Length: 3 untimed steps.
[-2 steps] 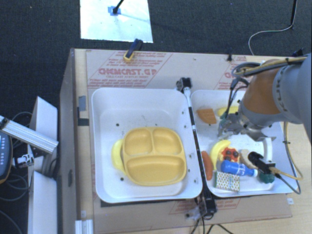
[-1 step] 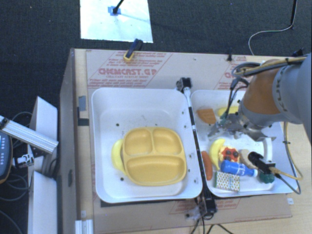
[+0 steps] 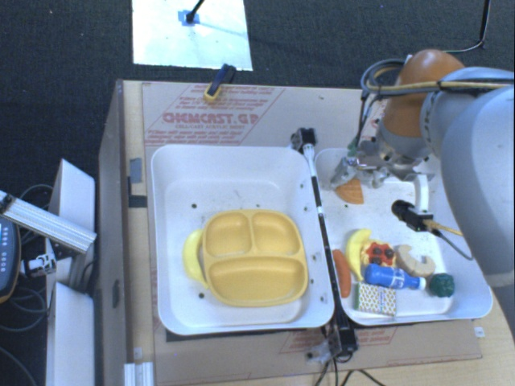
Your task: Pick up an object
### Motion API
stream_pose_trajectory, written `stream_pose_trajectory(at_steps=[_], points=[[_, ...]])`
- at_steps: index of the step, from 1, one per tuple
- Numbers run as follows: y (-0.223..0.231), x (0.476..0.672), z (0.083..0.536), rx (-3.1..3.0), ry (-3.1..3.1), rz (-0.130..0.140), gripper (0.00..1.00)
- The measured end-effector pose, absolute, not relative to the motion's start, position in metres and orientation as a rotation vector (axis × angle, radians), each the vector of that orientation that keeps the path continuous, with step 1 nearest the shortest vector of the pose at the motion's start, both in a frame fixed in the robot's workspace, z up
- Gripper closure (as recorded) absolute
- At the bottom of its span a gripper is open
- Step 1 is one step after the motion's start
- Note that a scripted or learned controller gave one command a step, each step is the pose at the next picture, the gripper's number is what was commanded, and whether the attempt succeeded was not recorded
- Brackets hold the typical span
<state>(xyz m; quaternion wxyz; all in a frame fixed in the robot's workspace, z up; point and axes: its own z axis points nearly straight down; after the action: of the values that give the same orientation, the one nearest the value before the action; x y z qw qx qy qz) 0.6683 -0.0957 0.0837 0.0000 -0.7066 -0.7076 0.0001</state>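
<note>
My gripper [image 3: 360,174] hangs low over the far end of the right bin [image 3: 475,296], reaching in from the right. An orange wedge [image 3: 350,191] lies on the bin floor right under and just in front of it; I cannot tell whether they touch. Nearer the front of this bin lie a yellow banana [image 3: 356,246], an orange carrot [image 3: 343,272], a red piece with dark spots [image 3: 378,253], a blue bottle [image 3: 393,277], a beige curved piece [image 3: 414,260], a green lump [image 3: 441,284] and a checkered packet [image 3: 376,298].
The left bin [image 3: 173,215] holds a yellow divided plate [image 3: 253,256] lying over another yellow piece [image 3: 191,256]. A black rail [image 3: 318,207] runs between the bins. Beyond the bins, a yellow-and-black tool [image 3: 217,84] rests on the cardboard.
</note>
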Motion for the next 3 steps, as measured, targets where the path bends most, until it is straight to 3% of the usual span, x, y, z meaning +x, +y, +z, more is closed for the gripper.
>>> stream_pose_trajectory(at_steps=[3], points=[[-0.0885,0.669,0.085,-2.22,-2.227,-0.001,0.0]])
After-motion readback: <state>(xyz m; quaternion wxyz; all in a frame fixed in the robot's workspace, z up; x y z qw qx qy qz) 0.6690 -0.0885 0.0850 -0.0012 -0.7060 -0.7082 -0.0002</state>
